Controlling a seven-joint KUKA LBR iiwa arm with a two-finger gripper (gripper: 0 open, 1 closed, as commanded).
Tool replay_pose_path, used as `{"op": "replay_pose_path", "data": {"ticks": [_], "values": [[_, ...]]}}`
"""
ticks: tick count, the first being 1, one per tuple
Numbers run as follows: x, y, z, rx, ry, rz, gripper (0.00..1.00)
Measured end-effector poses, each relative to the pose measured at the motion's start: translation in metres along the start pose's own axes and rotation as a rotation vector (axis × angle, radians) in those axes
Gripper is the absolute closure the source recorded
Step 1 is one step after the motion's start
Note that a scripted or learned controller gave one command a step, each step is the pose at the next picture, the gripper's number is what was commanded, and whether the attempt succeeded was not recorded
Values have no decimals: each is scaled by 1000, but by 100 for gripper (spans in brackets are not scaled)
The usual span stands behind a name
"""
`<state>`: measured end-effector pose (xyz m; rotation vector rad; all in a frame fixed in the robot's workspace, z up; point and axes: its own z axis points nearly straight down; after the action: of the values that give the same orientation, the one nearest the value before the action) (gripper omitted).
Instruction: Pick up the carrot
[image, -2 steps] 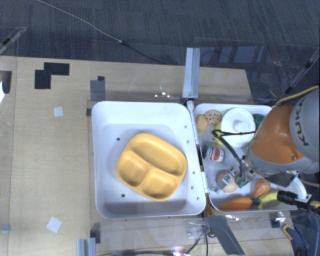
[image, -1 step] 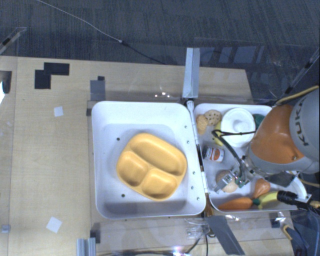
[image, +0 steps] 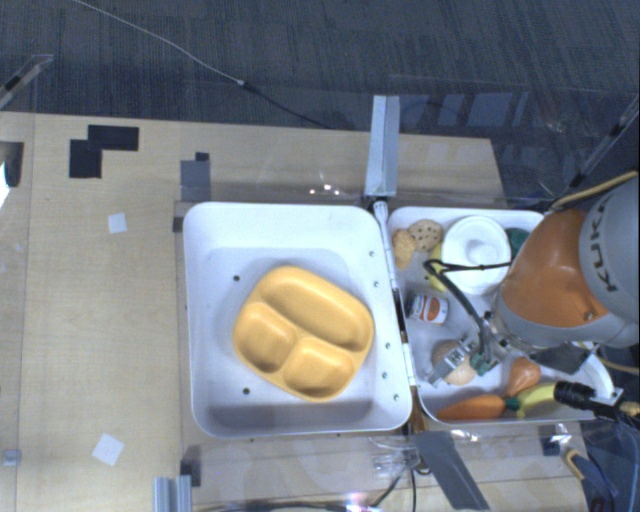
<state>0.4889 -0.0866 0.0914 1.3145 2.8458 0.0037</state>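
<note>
The pincer (image: 472, 357) is low in the right bin (image: 425, 400), over a small beige thing (image: 460, 374). I cannot tell if it is open or closed. The carrot (image: 473, 407) lies just below the pincer, by the bin's front wall, not held. Right of the carrot are an orange-red lump (image: 522, 376) and a yellow and green piece (image: 535, 397). Up from the carrot are a small red and white can (image: 430, 308), a white cup (image: 477, 244) and two cookies (image: 416, 240). The arm (image: 560, 275) hides much of this bin. The left bin (image: 205, 300) holds a yellow tray (image: 303, 331). Both bins sit on a light wood bench (image: 90, 330). Behind it the floor (image: 250, 50) is dark.
</note>
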Motion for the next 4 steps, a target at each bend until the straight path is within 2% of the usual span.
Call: {"op": "replay_pose_path", "data": {"ticks": [3,4], "values": [[0,0,0,0,0,0,0],[-1,3,-12,-5,-4,-7,100]]}}
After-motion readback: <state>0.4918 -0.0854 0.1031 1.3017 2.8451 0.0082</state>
